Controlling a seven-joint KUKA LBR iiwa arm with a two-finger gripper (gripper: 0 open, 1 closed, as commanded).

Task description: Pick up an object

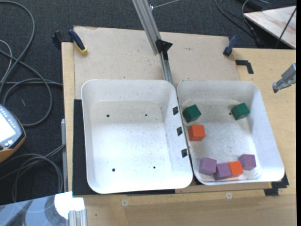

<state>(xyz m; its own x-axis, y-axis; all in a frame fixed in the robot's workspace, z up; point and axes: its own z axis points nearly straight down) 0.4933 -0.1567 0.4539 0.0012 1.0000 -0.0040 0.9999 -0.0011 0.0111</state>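
Note:
The right bin (263, 108) holds several small cubes. Two green cubes (191, 112) (240, 110) sit in its far half, and an orange cube (196, 132) lies by the left wall. Along the near wall a purple cube (207, 165), a second purple cube (223, 171), an orange cube (235, 168) and a third purple cube (247, 161) crowd together. My gripper (284, 81) is a small grey shape at the right edge of the view. It is beyond the right bin's far right corner and well apart from every cube.
The left bin (89, 126) stands beside the right one, and their rims touch in the middle. A slanted metal rail (149, 25) comes down to the bench behind the bins. Blue clamps (77, 40) (229, 46) grip the board's far corners. Cables lie on the floor at the left.

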